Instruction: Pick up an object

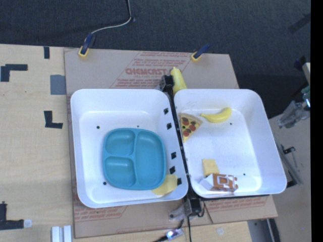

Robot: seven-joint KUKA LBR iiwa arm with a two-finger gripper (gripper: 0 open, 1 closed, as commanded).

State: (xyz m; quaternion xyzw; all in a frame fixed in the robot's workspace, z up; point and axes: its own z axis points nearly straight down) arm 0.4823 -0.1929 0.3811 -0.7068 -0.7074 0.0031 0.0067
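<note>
Your claw (pixel 297 111), open or closed I cannot tell, is hovering off the table's right edge; you are risking clipping the right bin (pixel 272 150) rim while reaching for the banana (pixel 217 116).

Yellow piece (pixel 165 186) — half under blue plate (pixel 134 158)
</note>
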